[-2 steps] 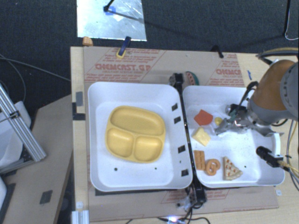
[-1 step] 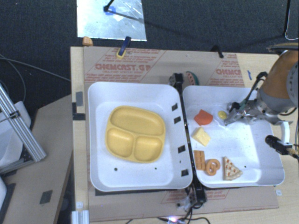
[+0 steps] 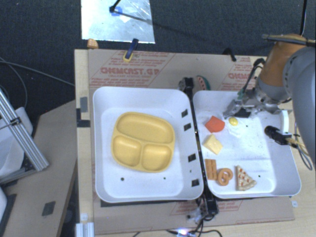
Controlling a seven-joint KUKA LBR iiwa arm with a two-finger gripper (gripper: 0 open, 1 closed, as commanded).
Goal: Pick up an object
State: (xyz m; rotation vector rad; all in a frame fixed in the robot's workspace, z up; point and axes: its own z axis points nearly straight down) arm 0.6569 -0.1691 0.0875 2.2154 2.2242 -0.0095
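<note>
My gripper hangs low over the back of the right bin, reaching in from the right. Just below its tip lies a small yellow piece. To the left of that, an orange-red wedge lies close to the gripper and apart from it. A pale yellow cheese block sits further forward. Along the bin's front lie a brown waffle strip, a pretzel and a pizza slice. I see nothing held in the gripper.
The left bin holds a yellow divided plate. A black hinge strip runs between the two bins. The grey arm with its orange band comes in over the right bin's back right corner.
</note>
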